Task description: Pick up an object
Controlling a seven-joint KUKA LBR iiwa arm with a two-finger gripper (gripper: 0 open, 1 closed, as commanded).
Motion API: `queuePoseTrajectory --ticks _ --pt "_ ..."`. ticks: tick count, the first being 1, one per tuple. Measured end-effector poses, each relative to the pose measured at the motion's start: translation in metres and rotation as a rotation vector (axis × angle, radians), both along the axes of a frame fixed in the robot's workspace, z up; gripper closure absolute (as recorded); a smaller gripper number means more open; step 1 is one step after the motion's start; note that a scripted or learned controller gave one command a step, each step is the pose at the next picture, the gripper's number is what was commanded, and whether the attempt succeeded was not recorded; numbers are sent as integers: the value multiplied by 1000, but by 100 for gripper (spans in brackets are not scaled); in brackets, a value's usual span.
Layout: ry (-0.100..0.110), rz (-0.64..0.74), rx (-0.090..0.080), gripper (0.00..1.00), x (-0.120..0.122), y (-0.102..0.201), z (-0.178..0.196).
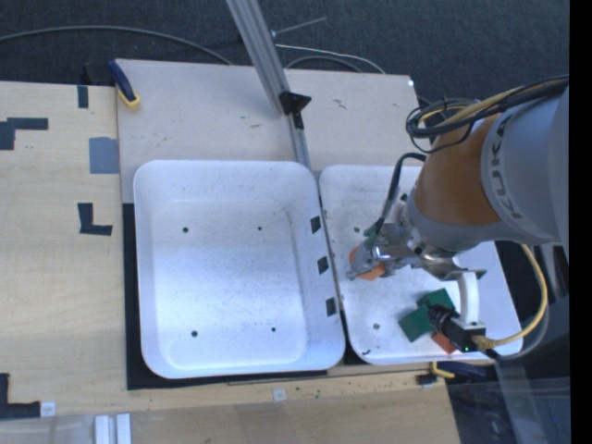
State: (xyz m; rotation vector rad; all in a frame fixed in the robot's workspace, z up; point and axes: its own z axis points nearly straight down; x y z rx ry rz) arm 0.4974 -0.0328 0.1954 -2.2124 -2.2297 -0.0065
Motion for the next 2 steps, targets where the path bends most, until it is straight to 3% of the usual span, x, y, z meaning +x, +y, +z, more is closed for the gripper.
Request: queuePoseTrajectory --ticks 1,2 --pt "-2 1 -3 100 67 59 27" --pt "-5 1 -2 100 103 128 118"
